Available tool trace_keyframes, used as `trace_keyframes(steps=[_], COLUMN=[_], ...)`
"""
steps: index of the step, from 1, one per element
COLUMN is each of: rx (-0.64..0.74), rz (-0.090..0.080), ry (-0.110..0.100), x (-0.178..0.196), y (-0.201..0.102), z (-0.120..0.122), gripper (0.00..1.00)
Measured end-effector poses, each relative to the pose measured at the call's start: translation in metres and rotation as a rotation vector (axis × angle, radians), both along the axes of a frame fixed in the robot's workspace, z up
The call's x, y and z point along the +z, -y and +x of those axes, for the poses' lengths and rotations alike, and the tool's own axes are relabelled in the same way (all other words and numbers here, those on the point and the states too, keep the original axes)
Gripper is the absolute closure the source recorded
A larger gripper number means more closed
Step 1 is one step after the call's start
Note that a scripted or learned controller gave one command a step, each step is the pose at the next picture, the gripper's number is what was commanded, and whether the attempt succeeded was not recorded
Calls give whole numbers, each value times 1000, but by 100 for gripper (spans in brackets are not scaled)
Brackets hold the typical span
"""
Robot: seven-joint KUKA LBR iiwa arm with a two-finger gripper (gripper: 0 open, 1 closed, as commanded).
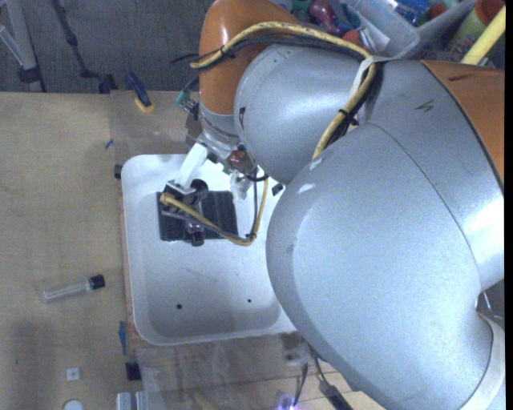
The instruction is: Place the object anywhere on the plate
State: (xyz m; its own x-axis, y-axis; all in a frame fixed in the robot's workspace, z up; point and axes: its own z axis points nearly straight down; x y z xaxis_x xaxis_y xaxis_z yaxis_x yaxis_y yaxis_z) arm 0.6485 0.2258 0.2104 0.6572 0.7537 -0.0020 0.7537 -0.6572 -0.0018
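Bench of pale wood bearing a shallow white bin, taken as the mark for everything else. Over the bin's right side, covering that whole edge, the grey arm, broad and close to the camera, with its orange band beyond the bin's far edge. Reaching down from that band over the bin's far half, the gripper, low above the bin's floor. Width of its opening impossible to tell, hidden by the wrist, and likewise any hold on a thing. On the bin's floor, in the far half and just beneath the gripper, a flat black slab, roughly rectangular, lying level, partly covered by robot parts. Touching the gripper or apart from it: cannot tell. Toward the bin's near edge, white floor with two small dark specks, well apart from the slab. Outside the bin to its left, lying on its side on the wood, a small clear vial with a black cap, well apart from the bin's wall. Beyond the bin's far left corner, a blue clamp. Against the bin's left wall, near that far corner, a small black bit. Past the bin's far right, behind the arm, a heap of coloured clutter, too blurred to name.
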Motion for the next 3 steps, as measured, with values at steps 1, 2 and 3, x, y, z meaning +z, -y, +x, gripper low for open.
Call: trace_keyframes(steps=[1,2,3], rx=[3,-655,-451], rz=[0,1,1], ry=[-2,4,5], x=[10,-29,-9], y=[-2,2,3], z=[0,15,11], gripper=[100,100,100])
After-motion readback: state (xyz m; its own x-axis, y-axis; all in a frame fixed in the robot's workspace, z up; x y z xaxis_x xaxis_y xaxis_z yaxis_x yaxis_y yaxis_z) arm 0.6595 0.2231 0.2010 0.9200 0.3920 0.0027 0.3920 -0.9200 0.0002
